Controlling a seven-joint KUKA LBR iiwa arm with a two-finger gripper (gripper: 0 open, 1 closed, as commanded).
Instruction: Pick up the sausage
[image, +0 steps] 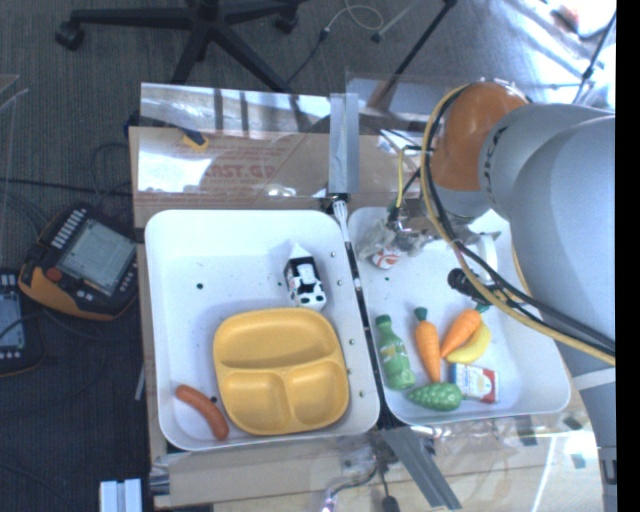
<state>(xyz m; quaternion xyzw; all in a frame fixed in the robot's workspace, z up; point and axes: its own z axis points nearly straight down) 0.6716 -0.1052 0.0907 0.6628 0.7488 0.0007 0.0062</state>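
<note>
The sausage (203, 411), reddish-orange and short, lies in the front left corner of the left bin (180, 260), just left of a yellow divided plate (282, 370). The grey arm with its orange band (478, 135) comes in from the upper right. Its gripper (390, 240) hangs over the far left corner of the right bin (530, 385), well away from the sausage, which lies across the divider and toward the front. A small red and white object (386, 260) sits right under the gripper; whether it is touched is unclear.
A black and white toy carton (304, 281) stands behind the yellow plate. In the right bin lie a green bottle (393, 352), two carrots (428, 343), a yellow piece (476, 345), a green vegetable (434, 397) and a small carton (478, 381). A metal divider post (343, 140) rises between the bins.
</note>
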